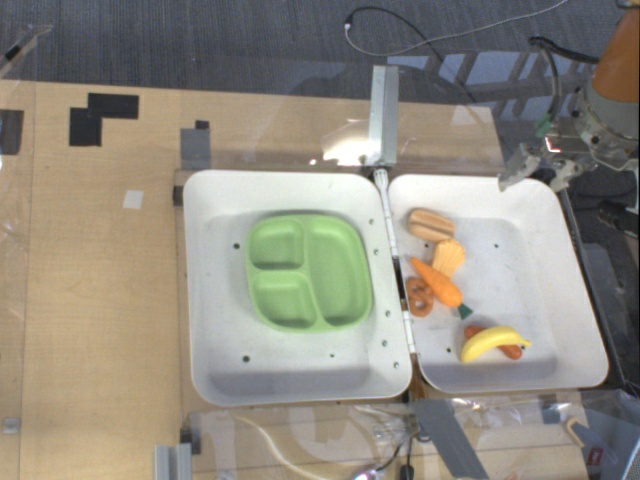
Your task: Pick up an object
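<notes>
Grey arm with orange band [618,63]: at 2 o'clock, gripper [535,168] above right white shallow bin's [570,268] far rim; finger spread cannot be told. Right bin, five items: one hot-dog bun [431,225], one yellow chunk [449,258], one orange carrot [439,282], one brown ring [419,298], one yellow banana [492,343]. Left white bin [215,268]: one green divided plastic tray [306,272].

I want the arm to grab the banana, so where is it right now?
The banana lies in the right bin, near its front edge, below the carrot and partly covering a small red piece.
</notes>
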